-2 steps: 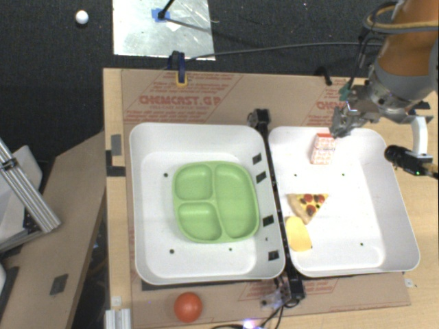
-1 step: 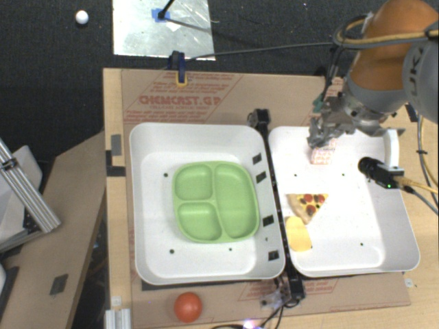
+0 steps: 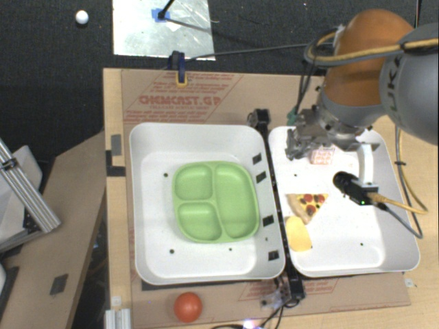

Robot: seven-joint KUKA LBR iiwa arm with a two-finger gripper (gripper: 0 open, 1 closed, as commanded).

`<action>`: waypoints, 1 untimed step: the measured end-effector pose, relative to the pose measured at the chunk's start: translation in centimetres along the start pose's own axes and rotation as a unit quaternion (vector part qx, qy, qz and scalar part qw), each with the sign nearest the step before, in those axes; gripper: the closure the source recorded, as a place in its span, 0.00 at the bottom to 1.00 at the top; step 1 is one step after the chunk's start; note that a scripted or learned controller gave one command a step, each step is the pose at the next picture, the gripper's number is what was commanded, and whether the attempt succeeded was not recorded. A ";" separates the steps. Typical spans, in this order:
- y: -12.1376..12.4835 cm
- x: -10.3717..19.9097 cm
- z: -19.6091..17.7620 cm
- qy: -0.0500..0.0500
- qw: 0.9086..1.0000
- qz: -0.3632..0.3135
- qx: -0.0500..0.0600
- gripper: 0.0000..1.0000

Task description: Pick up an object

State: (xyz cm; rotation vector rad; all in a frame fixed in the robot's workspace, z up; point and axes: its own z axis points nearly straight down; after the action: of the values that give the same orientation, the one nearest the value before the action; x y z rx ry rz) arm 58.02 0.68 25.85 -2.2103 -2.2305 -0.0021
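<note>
Tool [image 3: 300, 148] over far end of right shallow white plastic bin [image 3: 357, 242]; released or clenched: cannot tell. Triangular toy pizza slice [image 3: 307, 203] left of bin centre. Pale yellow rounded piece [image 3: 298, 234] by bin's left wall.

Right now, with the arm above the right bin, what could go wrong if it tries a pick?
1. The gripper is near the left wall of the right bin, so a descent may hit the rim.
2. The pizza slice and the yellow piece lie flat and close together; a grasp may slip or push one aside.
3. The white and red item sits partly under the wrist, so aiming there seems uncertain.
</note>
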 end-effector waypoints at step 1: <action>-1.4 5.5 1.9 0.000 1.000 0.000 0.000 1.00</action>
State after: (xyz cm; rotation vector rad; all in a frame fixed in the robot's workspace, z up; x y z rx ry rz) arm 56.61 6.18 23.96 -2.2088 -2.2308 -0.0018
